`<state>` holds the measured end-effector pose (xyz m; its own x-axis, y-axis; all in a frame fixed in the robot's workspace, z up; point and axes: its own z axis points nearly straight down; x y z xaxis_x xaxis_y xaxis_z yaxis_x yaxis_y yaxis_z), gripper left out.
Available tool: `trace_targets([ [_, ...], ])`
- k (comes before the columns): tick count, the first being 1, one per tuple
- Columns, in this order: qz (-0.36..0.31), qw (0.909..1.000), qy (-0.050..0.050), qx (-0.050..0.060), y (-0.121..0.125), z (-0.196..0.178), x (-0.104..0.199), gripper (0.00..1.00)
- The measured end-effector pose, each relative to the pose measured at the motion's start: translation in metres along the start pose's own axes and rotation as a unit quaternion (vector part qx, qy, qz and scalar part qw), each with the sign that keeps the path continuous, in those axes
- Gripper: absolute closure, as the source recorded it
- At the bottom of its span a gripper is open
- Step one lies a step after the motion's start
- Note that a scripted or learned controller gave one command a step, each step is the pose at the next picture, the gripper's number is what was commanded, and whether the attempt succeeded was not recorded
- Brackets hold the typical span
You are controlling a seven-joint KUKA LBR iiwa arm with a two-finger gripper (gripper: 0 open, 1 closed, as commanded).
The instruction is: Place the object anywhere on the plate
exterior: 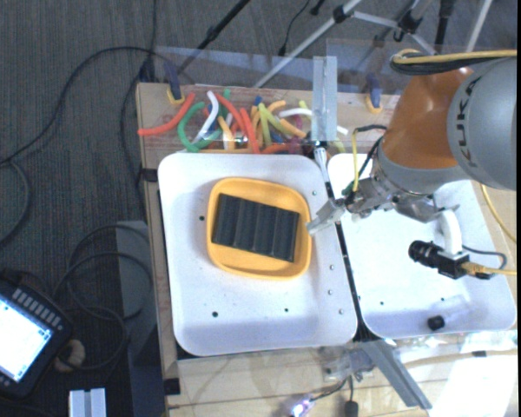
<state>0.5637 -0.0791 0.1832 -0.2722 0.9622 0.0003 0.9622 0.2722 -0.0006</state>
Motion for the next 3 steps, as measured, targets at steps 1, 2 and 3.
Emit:
trace_targets([
  [1, -0.108, 0.9942, -0.001, 0.000, 0.078, -0.015, -0.013, 0.00],
  [2, -0.271, 0.9626, -0.001, -0.001, 0.125, 0.000, 0.056, 0.00],
  [3, -0.271, 0.9626, 0.000, -0.001, 0.125, 0.000, 0.056, 0.00],
])
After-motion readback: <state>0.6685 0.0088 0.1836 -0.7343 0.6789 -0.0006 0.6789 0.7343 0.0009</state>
